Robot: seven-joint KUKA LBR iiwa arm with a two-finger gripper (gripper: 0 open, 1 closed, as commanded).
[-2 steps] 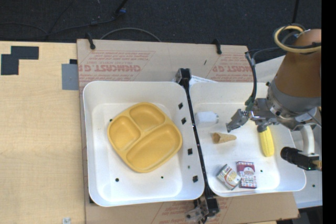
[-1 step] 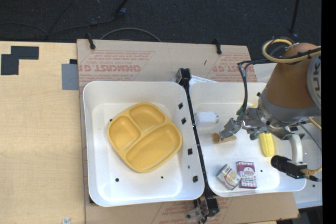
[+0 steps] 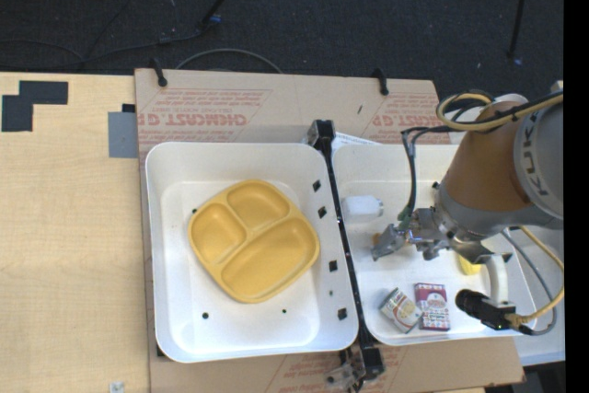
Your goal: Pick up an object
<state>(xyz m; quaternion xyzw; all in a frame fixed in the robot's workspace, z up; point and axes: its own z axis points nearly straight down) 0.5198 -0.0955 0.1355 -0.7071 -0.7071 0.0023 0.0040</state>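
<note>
My gripper [image 3: 390, 241] hangs low over the middle of the right bin [image 3: 386, 168], pointing left from the grey and orange arm. Just above and left of it a small white object [image 3: 363, 205] lies near the bin's left wall. Toward the bin's front edge, a small red and white box [image 3: 432, 306] lies beside a crumpled grey packet [image 3: 398, 309]. A yellow object [image 3: 468, 265] peeks out from under the wrist. I see nothing between the gripper and the bin floor.
The left bin [image 3: 175, 198] holds a yellow divided plate [image 3: 254, 239] near its middle. A black divider rail [image 3: 333, 225] runs between the two bins. Cardboard lies under the bins, with a wooden benchtop to the left.
</note>
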